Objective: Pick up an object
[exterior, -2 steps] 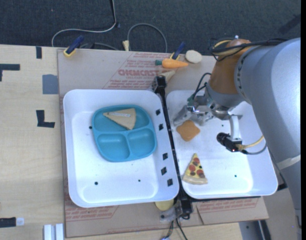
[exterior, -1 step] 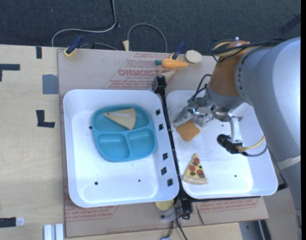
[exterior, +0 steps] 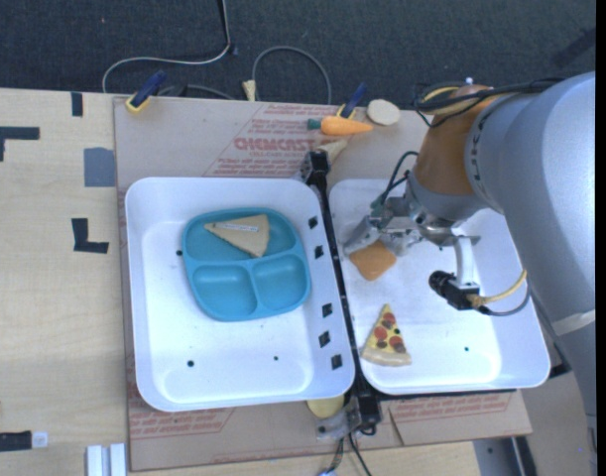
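Two shallow white bins sit side by side on the worktop point(exterior: 45, 296), a black divider strip between them along frame centre. Nearest the lower edge, in the right bin point(exterior: 521, 365), a toy pizza slice point(exterior: 386, 337) lies flat at lower centre, point toward the top of the frame, crust toward the bottom, apart from the other items. Just above it, in the upper left part of the same bin, an orange-tan food piece point(exterior: 373, 261) rests close to the divider. The end effector point(exterior: 374, 234) is directly over the upper edge of this piece; its metal fingers point toward frame left and appear to touch or overlap it, but whether they are spread or clenched, or whether the piece sits between them, cannot be told from this angle. The grey arm point(exterior: 550, 186) with its orange band enters from the right of the frame and covers the bin's upper right. In the left bin point(exterior: 144, 266), at mid-frame, a blue divided plate point(exterior: 248, 281) holds a tan sandwich wedge point(exterior: 240, 233) in its upper compartment; the two lower compartments are bare. Farther back, on the cardboard sheet point(exterior: 253, 142) beyond the bins at upper centre, lie a toy carrot point(exterior: 344, 124) and just beside it a pale round piece point(exterior: 383, 112).
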Motion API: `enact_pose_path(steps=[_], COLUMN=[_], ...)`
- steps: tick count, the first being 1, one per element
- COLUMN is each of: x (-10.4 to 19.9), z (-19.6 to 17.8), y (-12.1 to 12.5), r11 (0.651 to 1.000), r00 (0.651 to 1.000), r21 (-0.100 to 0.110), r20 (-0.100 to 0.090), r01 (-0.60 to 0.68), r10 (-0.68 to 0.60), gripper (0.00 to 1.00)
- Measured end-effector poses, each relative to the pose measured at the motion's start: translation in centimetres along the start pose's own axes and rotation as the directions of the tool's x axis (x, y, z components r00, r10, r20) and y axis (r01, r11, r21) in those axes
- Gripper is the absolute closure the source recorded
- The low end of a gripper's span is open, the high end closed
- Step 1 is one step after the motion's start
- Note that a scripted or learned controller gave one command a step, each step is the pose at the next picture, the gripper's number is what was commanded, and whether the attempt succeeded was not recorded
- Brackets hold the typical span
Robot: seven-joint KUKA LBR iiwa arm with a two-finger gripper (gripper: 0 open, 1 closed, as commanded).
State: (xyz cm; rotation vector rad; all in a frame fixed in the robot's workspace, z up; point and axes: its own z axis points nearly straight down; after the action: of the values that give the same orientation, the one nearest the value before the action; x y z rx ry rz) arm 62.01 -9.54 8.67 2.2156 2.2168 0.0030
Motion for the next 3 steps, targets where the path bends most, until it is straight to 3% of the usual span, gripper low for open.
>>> enact_pose_path(steps=[1,2,3], x=[-0.3,-0.4,-0.5], z=[-0.1,0.1,0.0], y=[-2.2,2.8,0.3], r11=[1.000,1.000,1.000], r00=[1.000,1.000,1.000], r21=[-0.001,0.003,0.001], r20=[-0.001,-0.003,-0.001], r01=[0.001,0.002,0.001], r10=[-0.001,-0.002,-0.001], gripper=[0.00,0.00,0.00])
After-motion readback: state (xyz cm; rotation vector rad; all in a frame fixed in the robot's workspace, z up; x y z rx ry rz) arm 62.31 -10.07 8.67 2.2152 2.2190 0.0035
